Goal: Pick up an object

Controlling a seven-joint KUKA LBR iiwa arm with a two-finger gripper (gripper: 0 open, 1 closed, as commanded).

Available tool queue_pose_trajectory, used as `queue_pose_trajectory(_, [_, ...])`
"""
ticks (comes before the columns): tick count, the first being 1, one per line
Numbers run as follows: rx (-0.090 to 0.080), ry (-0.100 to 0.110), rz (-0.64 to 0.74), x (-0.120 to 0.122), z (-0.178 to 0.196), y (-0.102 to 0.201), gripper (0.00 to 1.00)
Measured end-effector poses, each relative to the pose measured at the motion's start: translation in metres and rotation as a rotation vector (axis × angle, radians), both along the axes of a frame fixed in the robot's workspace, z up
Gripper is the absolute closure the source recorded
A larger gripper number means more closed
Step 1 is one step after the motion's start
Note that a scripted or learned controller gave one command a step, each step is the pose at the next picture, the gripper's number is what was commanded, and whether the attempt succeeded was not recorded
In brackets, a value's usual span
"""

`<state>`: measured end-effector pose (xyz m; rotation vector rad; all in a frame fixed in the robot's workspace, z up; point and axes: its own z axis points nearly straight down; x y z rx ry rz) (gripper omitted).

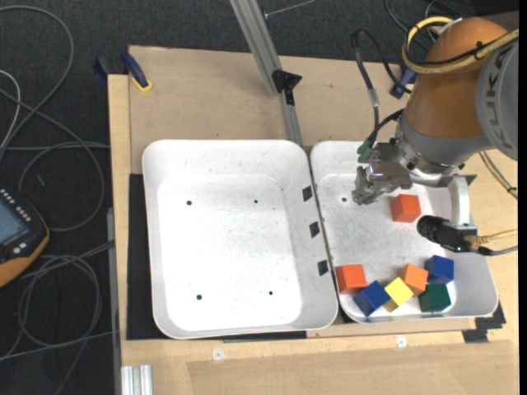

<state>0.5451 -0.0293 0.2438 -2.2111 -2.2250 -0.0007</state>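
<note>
Orange-red plastic cube [405,208] sits on the floor of the right shallow white plastic bin [333,164], just to the right of the two-finger metal gripper [368,189] and a bit nearer the camera; we can't tell if they touch. The gripper hangs low over the bin's upper-left part, below the grey arm w/ its orange band [449,68]. We can't tell whether it is released or clenched, and nothing visible sits in it.

Other blocks lie well apart from the gripper, toward the near edge of the same bin. There is an orange cube [352,276] near the divider, approx. straight below the gripper in the view. A dark blue cube [371,296] and a yellow cube [398,291] sit next to it, touching or nearly so. Further right come a second orange cube [415,276], a blue cube [440,267] and a dark green cube [435,299], clustered tight.

Left of the gripper, past the divider, lies the left white bin [165,220]. Both bins rest on the light wooden bench [206,97].
</note>
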Motion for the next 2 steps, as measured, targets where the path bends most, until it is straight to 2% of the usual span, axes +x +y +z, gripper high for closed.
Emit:
queue_pose_trajectory(1, [0.0,-0.001,0.001,-0.011,0.01,0.052,1.0])
queue_pose_trajectory(2, [-0.001,0.001,0.0,-0.02,-0.002,0.097,1.0])
